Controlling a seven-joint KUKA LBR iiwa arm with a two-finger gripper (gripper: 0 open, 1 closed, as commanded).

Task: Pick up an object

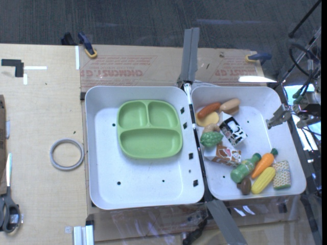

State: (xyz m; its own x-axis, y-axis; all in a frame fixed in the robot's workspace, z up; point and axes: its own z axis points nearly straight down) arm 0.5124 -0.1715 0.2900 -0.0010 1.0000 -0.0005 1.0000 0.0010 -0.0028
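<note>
1. Locating the carrot [262,163]: find it in the right bin [255,98], touching the corn [263,180].
2. Its long axis runs diagonally, green top pointing upper right.
3. The gripper [276,117] sits at that bin's right rim; you cannot tell whether it is open or closed.

Red block lettering runs across the brown cardboard sheet [153,68] lying along the table's far edge behind the two bins, printed upside down to the camera and too faint to read with certainty. No other text is legible.
</note>
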